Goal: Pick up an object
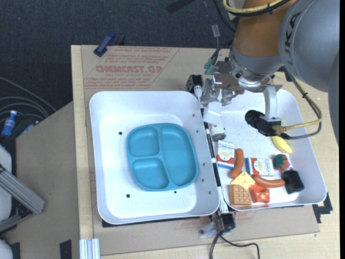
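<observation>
My gripper (pixel 215 124) hangs under the grey and orange arm (pixel 264 31), over the far left corner of the right bin (pixel 307 128), close to the wall between the bins. Just in front of it lies a small white packet (pixel 225 149). Further toward the front sit several toy foods: an orange sausage (pixel 237 163), a yellow cheese wedge (pixel 244 179), a waffle (pixel 240 196), a second sausage (pixel 268 182), a banana (pixel 281 143) and a black block (pixel 292 181). Whether anything is in the gripper is hidden.
The left bin (pixel 108 144) holds a blue divided plate (pixel 161 156). A black fitting with a yellow cable (pixel 262 123) hangs off the arm above the right bin. A green and red toy (pixel 279 160) lies beside the banana.
</observation>
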`<state>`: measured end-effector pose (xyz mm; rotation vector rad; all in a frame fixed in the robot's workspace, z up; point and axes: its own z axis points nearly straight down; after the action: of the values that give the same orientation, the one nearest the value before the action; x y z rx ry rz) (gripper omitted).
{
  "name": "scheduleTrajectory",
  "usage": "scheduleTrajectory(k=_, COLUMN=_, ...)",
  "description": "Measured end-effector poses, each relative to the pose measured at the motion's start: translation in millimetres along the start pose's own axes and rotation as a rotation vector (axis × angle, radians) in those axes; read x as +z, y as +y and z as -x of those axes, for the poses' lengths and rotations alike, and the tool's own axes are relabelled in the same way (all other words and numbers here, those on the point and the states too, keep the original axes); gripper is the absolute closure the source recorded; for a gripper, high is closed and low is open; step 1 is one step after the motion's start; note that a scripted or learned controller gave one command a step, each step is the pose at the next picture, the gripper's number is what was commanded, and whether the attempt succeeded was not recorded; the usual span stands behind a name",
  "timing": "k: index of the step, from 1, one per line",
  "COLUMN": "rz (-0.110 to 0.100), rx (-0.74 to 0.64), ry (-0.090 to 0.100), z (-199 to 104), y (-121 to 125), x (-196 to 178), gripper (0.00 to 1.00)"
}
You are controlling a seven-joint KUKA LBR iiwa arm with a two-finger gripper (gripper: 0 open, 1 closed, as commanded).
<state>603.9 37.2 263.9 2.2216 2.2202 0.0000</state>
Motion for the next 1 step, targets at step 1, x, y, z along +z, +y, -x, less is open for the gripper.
scheduleTrajectory(k=1, rz=0.001, rx=0.0, ry=0.0, z=26.4, y=35.8, x=0.0, gripper=1.0)
